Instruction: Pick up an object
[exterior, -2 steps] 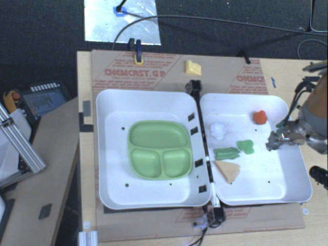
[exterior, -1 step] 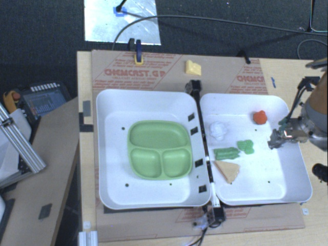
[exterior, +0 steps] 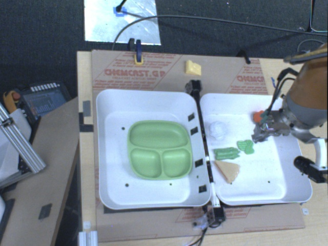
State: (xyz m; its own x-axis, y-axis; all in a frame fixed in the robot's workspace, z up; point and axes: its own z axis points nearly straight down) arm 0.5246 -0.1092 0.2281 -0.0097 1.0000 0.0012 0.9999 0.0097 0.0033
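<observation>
A: So, what is biggest down there?

B: The surface (exterior: pixel 169 60), with brown cardboard laid over it and red print across the top. On it sit two shallow white bins side by side, the left bin (exterior: pixel 110 111) and the right bin (exterior: pixel 287 188), joined along a dark strip with clips.

A: And the arm?

B: The arm (exterior: pixel 310 94) reaches in from the right, grey with an orange band, over the right bin's far side. Its claw (exterior: pixel 258 135) points left and hangs low over the bin floor, just beside the green pieces. The fingers are too small and dark to read, so I cannot tell whether they are spread or pressed together, and I see nothing clearly between them.

A: What lies in the bins?

B: In the left bin, a pale green plate (exterior: pixel 158 148) with three compartments, lying flat near the middle. In the right bin, toward its left half: a tan wedge (exterior: pixel 228 170) near the dividing strip, a long green piece (exterior: pixel 226 152) just above it, a smaller green piece (exterior: pixel 246 146) to its right, nearest the claw, and a faint white lump (exterior: pixel 217 129) farther back.

A: Anything outside the bins?

B: A small yellow block (exterior: pixel 193 67) on the cardboard behind them.
</observation>
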